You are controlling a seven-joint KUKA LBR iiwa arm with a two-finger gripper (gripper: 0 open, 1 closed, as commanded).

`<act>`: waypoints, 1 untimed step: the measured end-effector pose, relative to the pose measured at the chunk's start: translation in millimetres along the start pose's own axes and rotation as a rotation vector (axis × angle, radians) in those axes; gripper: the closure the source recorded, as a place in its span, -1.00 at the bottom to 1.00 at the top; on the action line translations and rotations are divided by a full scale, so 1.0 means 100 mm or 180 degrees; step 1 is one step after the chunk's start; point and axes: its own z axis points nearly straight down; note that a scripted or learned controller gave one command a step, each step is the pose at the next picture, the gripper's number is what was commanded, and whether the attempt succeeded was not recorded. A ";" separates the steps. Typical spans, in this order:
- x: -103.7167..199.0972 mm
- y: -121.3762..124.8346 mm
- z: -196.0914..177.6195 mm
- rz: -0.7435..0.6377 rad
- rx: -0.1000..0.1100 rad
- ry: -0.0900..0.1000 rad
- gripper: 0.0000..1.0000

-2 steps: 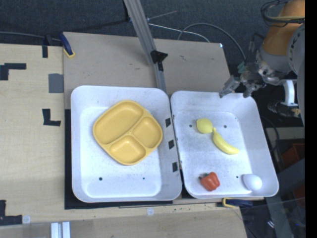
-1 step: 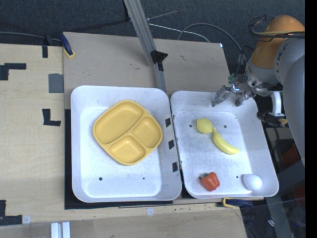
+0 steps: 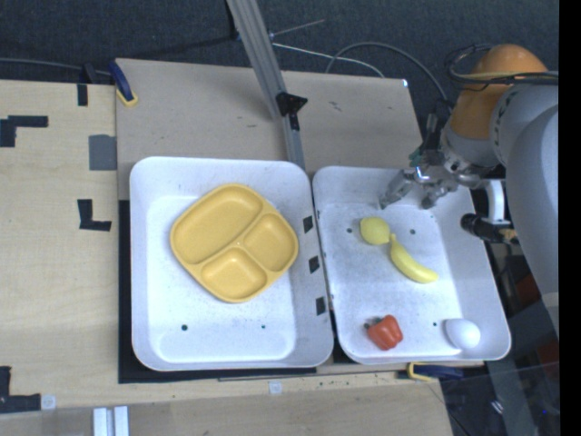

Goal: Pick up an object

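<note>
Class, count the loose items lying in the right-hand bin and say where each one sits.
4: a yellow ball near the middle, a banana touching it, a red pepper at the front, a white egg at the front right corner.

Two bins are set side by side on the desk (image 3: 209, 107). In the left bin (image 3: 150, 262) a divided plate (image 3: 233, 242) is laid. In the right bin (image 3: 345, 271), a lemon (image 3: 374, 231) is placed touching a banana (image 3: 412, 264), a pepper (image 3: 385, 331) nearer the front, an egg (image 3: 462, 333) at the front right corner. The claw (image 3: 413, 192) is positioned over the rear edge.
</note>
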 end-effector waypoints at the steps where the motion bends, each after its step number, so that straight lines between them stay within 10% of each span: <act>1: 0.00 -0.01 -0.08 -0.0005 0.0003 -0.0007 1.00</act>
